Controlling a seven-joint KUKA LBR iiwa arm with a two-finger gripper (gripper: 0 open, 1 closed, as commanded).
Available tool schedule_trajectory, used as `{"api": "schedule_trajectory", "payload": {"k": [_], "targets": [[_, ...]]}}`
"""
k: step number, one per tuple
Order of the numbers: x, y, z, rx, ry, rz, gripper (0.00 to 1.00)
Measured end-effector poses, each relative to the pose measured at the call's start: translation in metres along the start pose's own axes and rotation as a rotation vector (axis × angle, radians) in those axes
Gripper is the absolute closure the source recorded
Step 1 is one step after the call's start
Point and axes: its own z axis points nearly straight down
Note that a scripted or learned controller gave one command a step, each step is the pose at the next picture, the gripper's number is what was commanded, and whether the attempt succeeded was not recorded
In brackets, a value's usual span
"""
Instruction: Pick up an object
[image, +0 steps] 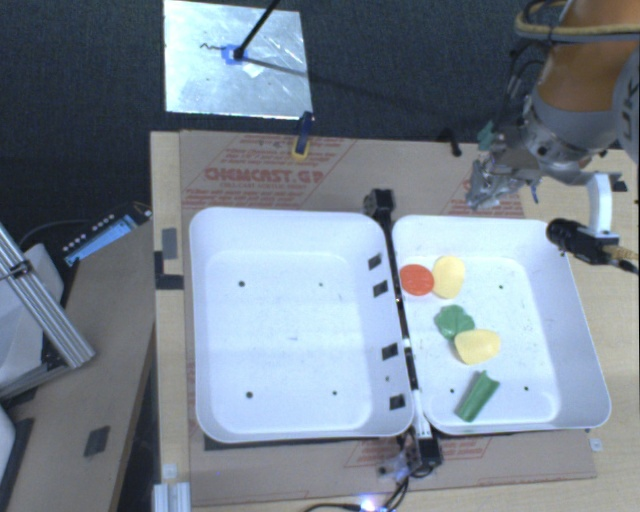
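Gripper (487, 190) up over the far rim of the right bin (575, 300), can't tell its state, orange disc (417, 280) down inside, well apart.

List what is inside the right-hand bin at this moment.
The right bin holds five small items: an orange disc, a yellow piece touching it, a green leafy piece, a second yellow piece, and a green stick. Nothing visibly covers them.
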Motion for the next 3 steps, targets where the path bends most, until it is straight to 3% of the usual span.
{"api": "schedule_trajectory", "payload": {"k": [1,2,3], "targets": [[0.085,0.009,-0.021,0.016,0.004,-0.004,1.0],[0.162,0.037,-0.05,0.014,0.003,-0.002,1.0],[0.191,0.049,-0.081,0.015,0.002,0.003,1.0]]}}
